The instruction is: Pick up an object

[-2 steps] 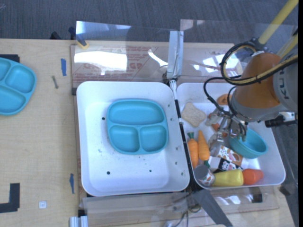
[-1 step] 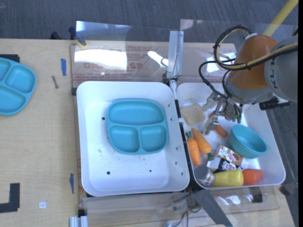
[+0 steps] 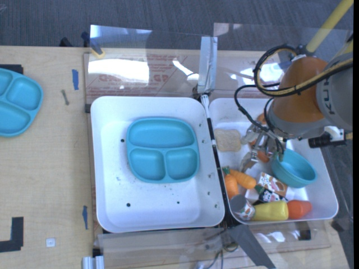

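Note:
My gripper (image 3: 261, 148) reaches down into the right bin (image 3: 328, 190) from the right, under the orange band of the arm. Its fingers hang just above the cluster of items in the bin's middle; their spread is hidden among cables and clutter. Below it lie an orange carrot (image 3: 242, 179), a blue bowl (image 3: 294, 169), a printed packet (image 3: 272, 187), a yellow piece (image 3: 271, 210) with a red-orange end (image 3: 300, 208), and a small can (image 3: 242, 207). A tan slice (image 3: 228, 139) lies to the gripper's left.
The left bin (image 3: 109, 195) holds a blue divided plate (image 3: 163, 149). Another blue divided plate (image 3: 18, 103) rests on the wooden bench at far left. A clear plastic panel (image 3: 146, 66) stands behind the bins. Black cables (image 3: 252, 88) loop near the wrist.

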Controlling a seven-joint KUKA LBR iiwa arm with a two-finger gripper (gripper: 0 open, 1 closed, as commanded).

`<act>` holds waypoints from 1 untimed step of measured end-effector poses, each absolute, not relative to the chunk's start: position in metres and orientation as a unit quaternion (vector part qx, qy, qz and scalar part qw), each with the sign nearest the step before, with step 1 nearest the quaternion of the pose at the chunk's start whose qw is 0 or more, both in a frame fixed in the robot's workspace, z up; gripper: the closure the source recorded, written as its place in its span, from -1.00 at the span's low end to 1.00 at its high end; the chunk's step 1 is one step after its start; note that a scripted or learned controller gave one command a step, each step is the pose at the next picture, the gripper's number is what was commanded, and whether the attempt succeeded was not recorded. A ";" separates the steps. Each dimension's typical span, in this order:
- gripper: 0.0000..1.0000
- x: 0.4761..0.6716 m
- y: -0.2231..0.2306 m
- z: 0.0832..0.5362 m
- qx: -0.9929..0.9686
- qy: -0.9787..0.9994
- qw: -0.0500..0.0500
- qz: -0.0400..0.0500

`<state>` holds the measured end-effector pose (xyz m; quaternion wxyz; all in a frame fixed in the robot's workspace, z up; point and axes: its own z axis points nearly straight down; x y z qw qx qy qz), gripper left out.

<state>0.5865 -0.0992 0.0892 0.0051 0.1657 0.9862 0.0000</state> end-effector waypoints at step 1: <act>1.00 0.591 -0.099 0.102 0.164 0.986 0.011 0.000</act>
